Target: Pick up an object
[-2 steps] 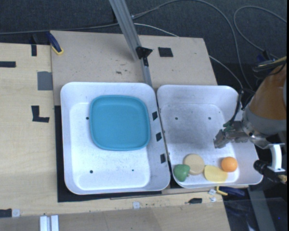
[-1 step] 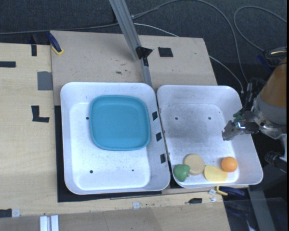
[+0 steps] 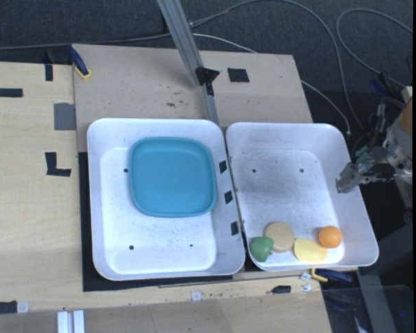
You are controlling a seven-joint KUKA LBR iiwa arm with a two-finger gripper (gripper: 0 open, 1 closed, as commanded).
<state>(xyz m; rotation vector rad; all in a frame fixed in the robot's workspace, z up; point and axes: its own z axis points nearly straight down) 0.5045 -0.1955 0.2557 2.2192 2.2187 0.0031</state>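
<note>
Plywood worktop (image 3: 28, 186) with black tape bits, dark carpet and cables up top. Left bin (image 3: 104, 255) holds a blue plate (image 3: 172, 176). Right bin (image 3: 333, 144) has a green piece (image 3: 261, 248), tan disc (image 3: 280, 235), yellow piece (image 3: 309, 250) and orange ball (image 3: 329, 236) along its lower edge. End effector (image 3: 350, 179) sits at that bin's right rim, can't tell its state.

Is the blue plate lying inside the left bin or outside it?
Inside. The blue plate lies flat on the floor of the left bin, with the white rim all around it.
</note>
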